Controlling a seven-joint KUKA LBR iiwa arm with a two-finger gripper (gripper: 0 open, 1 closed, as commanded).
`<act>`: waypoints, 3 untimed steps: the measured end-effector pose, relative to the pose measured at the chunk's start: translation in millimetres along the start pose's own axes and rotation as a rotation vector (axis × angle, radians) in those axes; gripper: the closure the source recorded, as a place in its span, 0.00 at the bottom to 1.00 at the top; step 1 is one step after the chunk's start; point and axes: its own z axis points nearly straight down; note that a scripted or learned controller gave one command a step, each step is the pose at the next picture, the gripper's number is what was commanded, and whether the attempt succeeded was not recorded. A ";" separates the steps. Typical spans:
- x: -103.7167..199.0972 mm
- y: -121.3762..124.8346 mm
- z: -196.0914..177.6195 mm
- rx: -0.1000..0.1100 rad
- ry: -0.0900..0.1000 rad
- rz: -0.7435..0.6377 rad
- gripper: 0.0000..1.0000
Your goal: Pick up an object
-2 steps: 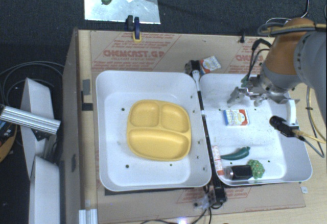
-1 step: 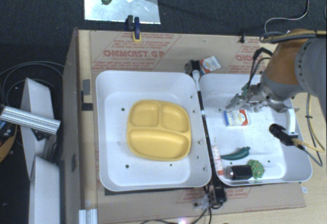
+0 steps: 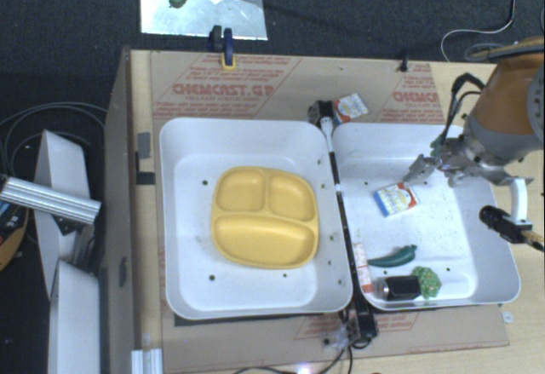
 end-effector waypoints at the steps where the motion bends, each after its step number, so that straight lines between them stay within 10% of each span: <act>1: 61.8 -1.6 24.6 0.004 0.003 -0.003 0.00; 2: 19.7 -5.9 61.4 0.004 0.001 0.000 0.00; 3: 20.3 -4.6 50.4 0.001 0.001 -0.002 1.00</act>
